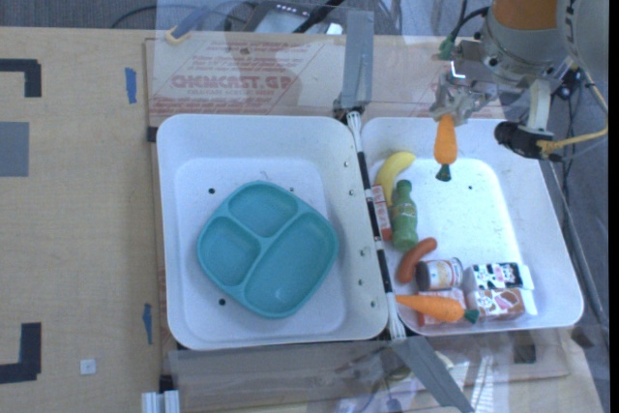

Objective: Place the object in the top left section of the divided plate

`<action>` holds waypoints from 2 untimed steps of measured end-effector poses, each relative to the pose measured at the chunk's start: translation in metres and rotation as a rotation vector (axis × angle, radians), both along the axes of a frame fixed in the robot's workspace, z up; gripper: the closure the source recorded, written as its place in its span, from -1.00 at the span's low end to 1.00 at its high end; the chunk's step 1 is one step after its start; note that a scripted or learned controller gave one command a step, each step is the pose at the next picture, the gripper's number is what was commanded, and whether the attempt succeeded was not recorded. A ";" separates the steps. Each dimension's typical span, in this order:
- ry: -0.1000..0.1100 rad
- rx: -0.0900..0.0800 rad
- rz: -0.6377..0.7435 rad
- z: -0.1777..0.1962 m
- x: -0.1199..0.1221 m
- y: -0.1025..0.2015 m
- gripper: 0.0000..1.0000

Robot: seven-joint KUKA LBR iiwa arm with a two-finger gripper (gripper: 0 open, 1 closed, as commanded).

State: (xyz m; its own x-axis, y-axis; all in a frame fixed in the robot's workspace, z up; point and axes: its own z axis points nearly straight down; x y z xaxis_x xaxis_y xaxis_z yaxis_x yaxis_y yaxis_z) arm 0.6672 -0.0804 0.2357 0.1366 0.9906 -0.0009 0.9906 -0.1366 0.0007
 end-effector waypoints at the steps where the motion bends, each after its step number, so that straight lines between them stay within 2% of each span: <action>1: -0.002 0.000 0.081 0.176 -0.019 0.075 1.00; 2: 0.003 0.001 0.024 0.112 -0.074 0.168 1.00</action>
